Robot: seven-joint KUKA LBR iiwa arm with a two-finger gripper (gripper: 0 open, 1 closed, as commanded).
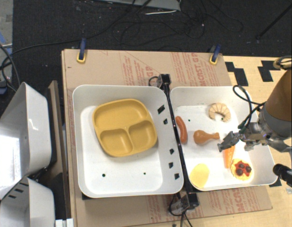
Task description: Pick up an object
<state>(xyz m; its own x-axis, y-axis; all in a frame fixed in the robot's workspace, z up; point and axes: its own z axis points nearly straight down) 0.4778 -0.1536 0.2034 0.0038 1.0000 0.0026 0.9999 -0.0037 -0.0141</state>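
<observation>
Camera view: hand [229, 141] low in right bin [264, 174], at carrot's [228, 157] 12 o'clock end; open or clenched, cannot tell. Drumstick [205, 137] at 9 o'clock of hand, croissant [219, 111] at 12, sausage [182, 128] beyond. Yellow divided plate [124, 126] in left bin [117, 183].

Dark floor [37, 18] with loose cables [150, 25]; brown board [136, 67] clamped, perhaps cardboard; even light.

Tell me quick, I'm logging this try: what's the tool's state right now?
Tool: cannot be told whether open or closed; it sits just above the carrot in the right bin, with nothing visibly between it.
</observation>
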